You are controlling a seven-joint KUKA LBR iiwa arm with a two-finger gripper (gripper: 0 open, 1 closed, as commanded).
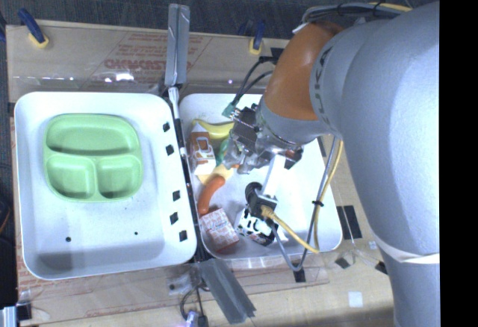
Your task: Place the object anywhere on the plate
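Note:
A green plate (91, 136) with three compartments lies in the left white bin (97, 240), nothing on it. My gripper (233, 155) hangs low over the left part of the right bin (310, 191), at a cluster of small items. Right beside it are a yellow banana (210, 128), a small brown box (200, 148) and an orange carrot (210, 191). The wrist and its housing hide the gripper's tips, and I see nothing clearly held.
Toward the near edge of the right bin lie a red-and-white packet (219, 227) and a black-and-white object (252, 227). A yellow cable (299, 237) trails across that bin. A grey divider rail (177, 42) runs between the bins. The arm's bulk covers the right side.

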